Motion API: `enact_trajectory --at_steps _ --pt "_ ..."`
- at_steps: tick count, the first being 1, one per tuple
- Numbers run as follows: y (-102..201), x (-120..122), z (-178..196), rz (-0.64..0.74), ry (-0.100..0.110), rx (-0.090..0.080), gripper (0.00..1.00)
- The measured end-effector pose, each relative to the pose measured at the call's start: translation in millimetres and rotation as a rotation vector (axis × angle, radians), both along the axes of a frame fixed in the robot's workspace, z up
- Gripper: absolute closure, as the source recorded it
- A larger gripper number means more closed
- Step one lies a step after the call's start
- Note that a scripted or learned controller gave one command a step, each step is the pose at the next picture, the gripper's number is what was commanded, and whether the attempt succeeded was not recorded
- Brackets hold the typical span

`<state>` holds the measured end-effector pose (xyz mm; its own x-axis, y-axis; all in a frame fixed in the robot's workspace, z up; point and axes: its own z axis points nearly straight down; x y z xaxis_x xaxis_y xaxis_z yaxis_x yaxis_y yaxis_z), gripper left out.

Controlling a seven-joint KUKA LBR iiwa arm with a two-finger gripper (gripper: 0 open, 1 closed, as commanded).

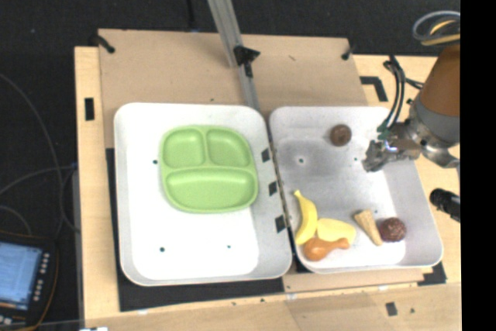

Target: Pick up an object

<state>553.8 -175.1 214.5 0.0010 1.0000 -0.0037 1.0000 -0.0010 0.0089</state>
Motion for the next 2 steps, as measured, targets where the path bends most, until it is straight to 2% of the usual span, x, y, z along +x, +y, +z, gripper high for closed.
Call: enact_trajectory --at_steps 1,2 --pt "-1.7 1.6 40.2 0.003 0.002 0.001 1.0" --pt "54.0 10.6 46.4 0.009 0.004 0.004 1.0"
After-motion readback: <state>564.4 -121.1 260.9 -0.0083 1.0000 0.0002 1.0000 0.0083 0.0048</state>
